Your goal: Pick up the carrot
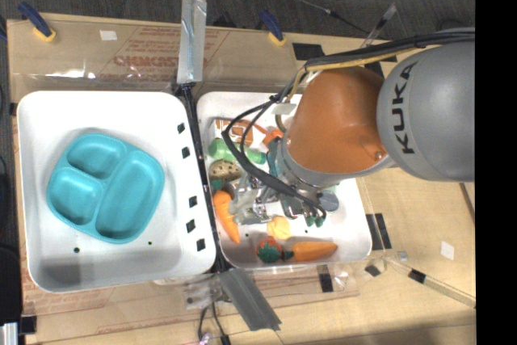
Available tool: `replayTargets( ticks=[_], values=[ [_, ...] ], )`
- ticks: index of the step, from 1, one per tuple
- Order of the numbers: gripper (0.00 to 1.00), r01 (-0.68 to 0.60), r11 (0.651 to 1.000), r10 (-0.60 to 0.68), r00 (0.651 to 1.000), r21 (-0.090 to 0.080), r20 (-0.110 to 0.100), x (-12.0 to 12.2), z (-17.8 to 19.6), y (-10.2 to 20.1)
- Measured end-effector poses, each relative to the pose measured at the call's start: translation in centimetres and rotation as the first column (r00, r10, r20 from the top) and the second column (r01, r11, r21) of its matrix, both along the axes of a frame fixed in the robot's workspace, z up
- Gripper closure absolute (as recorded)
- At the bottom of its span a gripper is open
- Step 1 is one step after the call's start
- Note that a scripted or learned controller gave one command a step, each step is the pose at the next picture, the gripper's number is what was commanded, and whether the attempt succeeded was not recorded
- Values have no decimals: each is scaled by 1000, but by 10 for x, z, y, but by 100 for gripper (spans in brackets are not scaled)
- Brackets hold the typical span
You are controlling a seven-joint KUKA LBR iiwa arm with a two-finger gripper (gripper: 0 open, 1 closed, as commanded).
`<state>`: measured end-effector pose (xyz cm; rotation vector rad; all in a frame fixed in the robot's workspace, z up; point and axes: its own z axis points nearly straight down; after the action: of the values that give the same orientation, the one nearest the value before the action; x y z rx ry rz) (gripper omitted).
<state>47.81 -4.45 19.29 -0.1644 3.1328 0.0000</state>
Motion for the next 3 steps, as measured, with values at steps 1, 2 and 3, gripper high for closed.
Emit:
replayTargets(
  ticks=[1,2,3],
  values=[
    [100,-255,967,255,967,-4,2,6,116,-32],
    [100,-538,843,538,843,1,-6,28,64,-104],
    [100,-609,793,609,793,3,-7,44,30,-134]
  ],
)
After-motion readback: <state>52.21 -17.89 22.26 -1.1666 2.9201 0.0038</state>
